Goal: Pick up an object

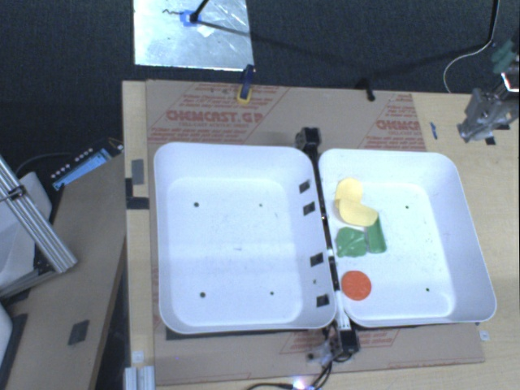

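Left bin point(236, 238): white, shallow, bare floor with a few dark dots. Divider: a black hinge strip point(318, 222) between the two bins. Right bin point(439, 242): white, shallow, three items clustered against its left wall. Yellow object point(353, 203): uppermost, lumpy, possibly two pieces overlapping. Green object point(360, 240): just below the yellow one, touching it. Orange disc point(356, 285): lowest, slightly apart from the green. Gripper point(486, 114): at the upper right edge, above the bench and well clear of the bins; too blurred to tell its state.
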